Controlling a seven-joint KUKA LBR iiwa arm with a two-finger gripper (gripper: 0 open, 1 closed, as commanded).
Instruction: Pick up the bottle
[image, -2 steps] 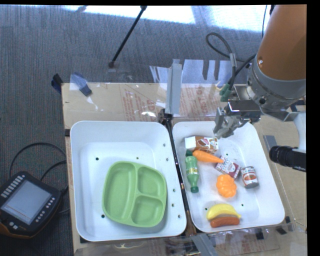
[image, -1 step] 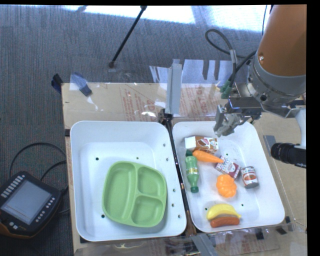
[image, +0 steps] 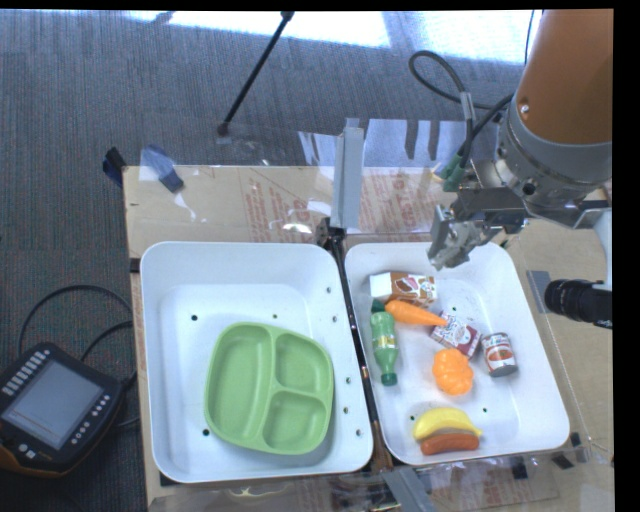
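one green bottle (image: 384, 346) lies along the left wall of the right bin (image: 535, 395), gripper (image: 447, 250) up over the far edge, well apart from it.
whether it is released or clenched, i cannot tell. risk: the carrot (image: 417, 313) and a box (image: 404, 288) crowd the bottle's top, so a descent could nudge them or jam against the wall. counted: one bottle, one carrot, one can (image: 499, 354), two bins.
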